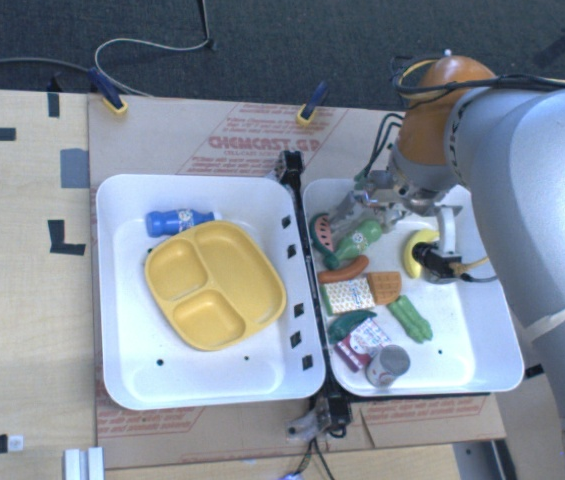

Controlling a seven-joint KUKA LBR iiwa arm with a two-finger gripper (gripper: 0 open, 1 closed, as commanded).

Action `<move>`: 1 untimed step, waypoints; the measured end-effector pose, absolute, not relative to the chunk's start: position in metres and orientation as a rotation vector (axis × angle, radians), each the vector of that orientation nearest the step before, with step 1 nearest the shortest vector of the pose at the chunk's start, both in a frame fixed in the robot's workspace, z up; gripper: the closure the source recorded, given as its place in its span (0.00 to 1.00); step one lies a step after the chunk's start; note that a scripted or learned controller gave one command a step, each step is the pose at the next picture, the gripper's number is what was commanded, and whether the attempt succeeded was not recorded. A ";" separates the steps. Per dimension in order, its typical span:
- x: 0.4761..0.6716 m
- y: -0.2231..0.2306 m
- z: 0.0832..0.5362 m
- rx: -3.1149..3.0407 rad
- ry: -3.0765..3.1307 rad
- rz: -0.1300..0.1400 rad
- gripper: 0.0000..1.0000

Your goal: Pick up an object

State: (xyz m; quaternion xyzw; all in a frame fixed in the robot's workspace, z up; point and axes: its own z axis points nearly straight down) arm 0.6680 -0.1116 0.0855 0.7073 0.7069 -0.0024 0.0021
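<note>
Cardboard (252, 140), brown and flat with red print, covers the bench under both bins. The grey arm (522, 168), smooth and rounded, with a glossy orange band (430, 136) above the wrist, reaches in from the right over the far side of the right bin (482, 363). The left bin (132, 368) and the right one are shallow white trays with rounded corners, set side by side and touching along a row of black clips.

In the left bin a yellow plastic tray (214, 283) with three moulded compartments lies at a slant. Just beyond it a small blue bottle (177, 220) lies on its side.

The gripper (352, 216) hangs low over the far left part of the right bin, and whether it is open or closed on anything cannot be told. The loose things to pick from lie below and near it. A green piece (364, 236) and a watermelon slice (324, 233) sit right under it, and an orange-red sausage (347, 265) lies just nearer.

Nearer still come:
- a pale square cracker (347, 294) with a dotted face
- a tan biscuit (386, 286) touching the cracker's right side
- a knobbly green pickle (411, 319)
- a crumpled maroon packet (363, 342)
- a dull grey can (390, 365) tipped at the near edge
</note>
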 end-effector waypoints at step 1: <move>0.669 -0.110 0.096 2.217 2.219 -0.004 1.00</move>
